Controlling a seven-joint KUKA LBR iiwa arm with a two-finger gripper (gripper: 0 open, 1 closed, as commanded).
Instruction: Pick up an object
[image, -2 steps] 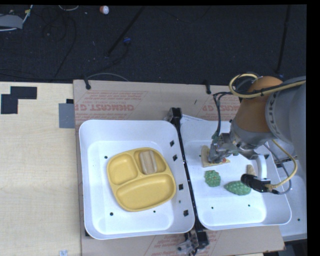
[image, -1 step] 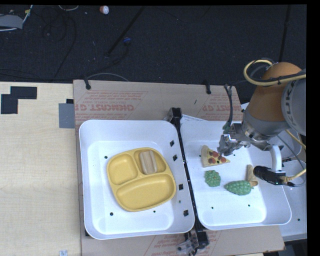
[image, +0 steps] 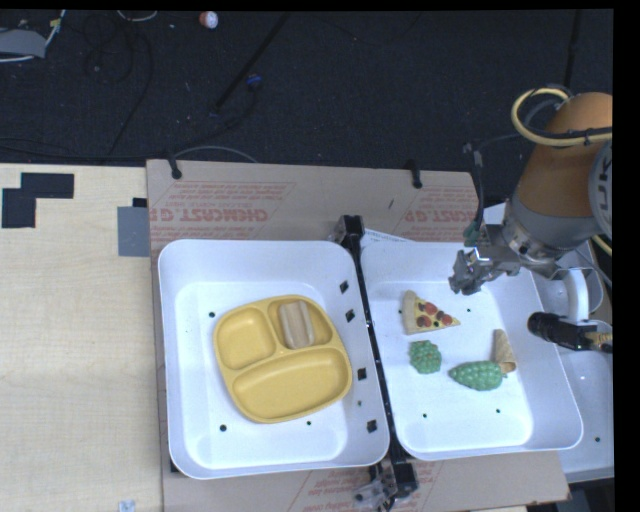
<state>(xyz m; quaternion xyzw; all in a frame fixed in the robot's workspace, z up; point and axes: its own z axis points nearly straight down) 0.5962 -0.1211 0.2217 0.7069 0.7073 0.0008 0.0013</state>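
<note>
White plastic bins sit side by side on the tabletop (image: 70, 330), over a sheet of cardboard (image: 300, 200). Inside the left bin (image: 190, 300) lies a yellow divided plate (image: 283, 375), and one of its small upper compartments holds a tan block (image: 295, 324).

Four toy foods lie loose on the floor of the right bin (image: 440, 425). A pizza slice (image: 426, 314) is nearest the divider, up towards the middle. Just below it sits a small green bumpy lump (image: 425, 356). To the right of that lies a longer green bumpy piece (image: 477, 375), and a tan cone (image: 503, 350) touches or nearly touches its upper right end.

Grey and orange, the arm (image: 565, 170) reaches in from the right. Its end effector (image: 470, 272) hangs over the upper part of the right bin, up and to the right of the pizza slice and apart from it. I cannot tell how far it is spread, and no toy is seen in its grasp.
</note>
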